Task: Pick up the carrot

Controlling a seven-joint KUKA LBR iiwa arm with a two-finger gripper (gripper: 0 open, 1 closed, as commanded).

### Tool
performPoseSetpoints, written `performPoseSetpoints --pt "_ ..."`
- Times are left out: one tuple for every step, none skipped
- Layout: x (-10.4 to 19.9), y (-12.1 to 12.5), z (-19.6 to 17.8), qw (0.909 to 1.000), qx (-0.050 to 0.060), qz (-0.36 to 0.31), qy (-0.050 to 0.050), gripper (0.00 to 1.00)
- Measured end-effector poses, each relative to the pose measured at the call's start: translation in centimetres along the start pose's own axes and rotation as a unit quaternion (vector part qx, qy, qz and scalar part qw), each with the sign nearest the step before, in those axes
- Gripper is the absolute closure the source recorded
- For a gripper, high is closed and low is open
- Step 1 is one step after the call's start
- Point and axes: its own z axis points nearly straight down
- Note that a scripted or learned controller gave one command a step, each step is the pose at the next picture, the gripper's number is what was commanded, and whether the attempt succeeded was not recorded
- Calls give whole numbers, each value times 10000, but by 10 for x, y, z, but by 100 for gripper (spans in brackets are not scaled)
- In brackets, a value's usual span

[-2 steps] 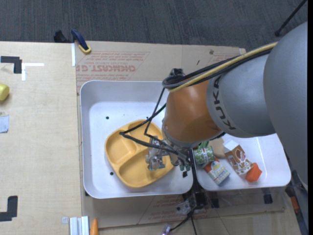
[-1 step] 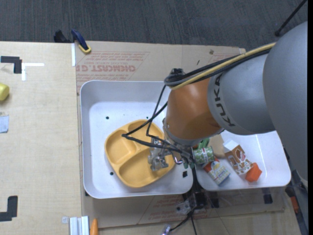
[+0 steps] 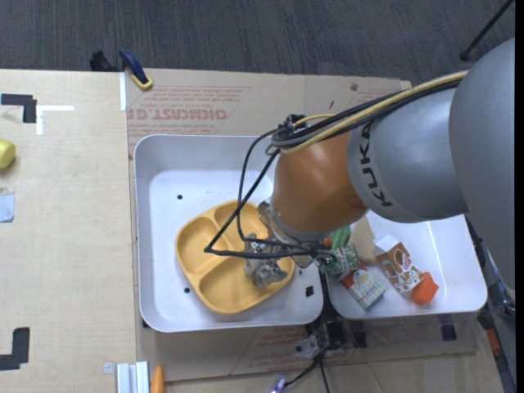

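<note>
My gripper point(image 3: 264, 268) hangs low over the yellow divided plate point(image 3: 205, 256) in the left bin point(image 3: 155, 219), above the plate's right compartment. The arm's orange band point(image 3: 315, 182) hides much of the gap between the bins. Just right of the wrist, an orange and green piece point(image 3: 336, 239) peeks out at the right bin's left edge. It looks like the carrot, mostly hidden by the arm. I see nothing between the gripper and the plate.
The right bin point(image 3: 458, 297) holds a white and brown carton point(image 3: 396, 265), a small colourful pack point(image 3: 365, 286) and an orange-red object point(image 3: 423, 289). Black cables point(image 3: 246, 211) loop from the wrist over the plate. A yellow object point(image 3: 5, 154) lies at the bench's far left.
</note>
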Motion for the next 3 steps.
performPoseSetpoints --pt "28 -15 -100 9822 10 1880 -8 100" --pt "9 15 -4 9964 -3 -848 2 100" --pt "-2 -41 -144 9986 9 523 -15 100"
